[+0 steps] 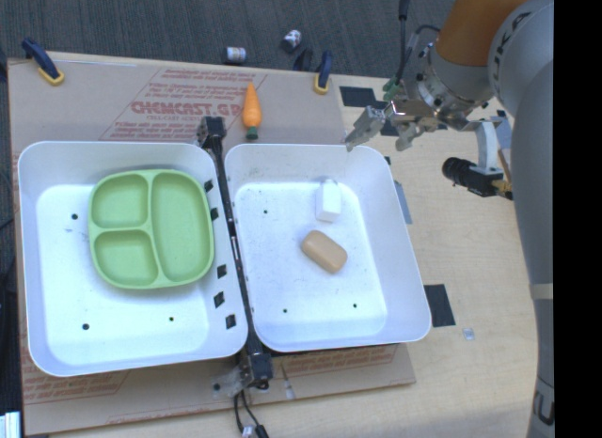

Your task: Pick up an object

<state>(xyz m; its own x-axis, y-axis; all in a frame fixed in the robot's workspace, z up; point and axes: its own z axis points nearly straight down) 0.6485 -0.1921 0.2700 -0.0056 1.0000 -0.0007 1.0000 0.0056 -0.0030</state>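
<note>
In the right bin (400,267) lie a tan oval lump (324,251) near the middle and a small white block (328,199) just behind it. My gripper (386,132) hangs above the bin's far right corner, high and well apart from both objects. Its two fingers are spread open and there is nothing between them. The left bin (47,267) holds a light green divided plate (150,229).
A small orange carrot-shaped thing (251,107) lies on the cardboard behind the bins. Blue clamps (42,60) (323,70) grip the cardboard's far edge. Two small metal pieces (235,54) (293,39) sit on the dark floor beyond.
</note>
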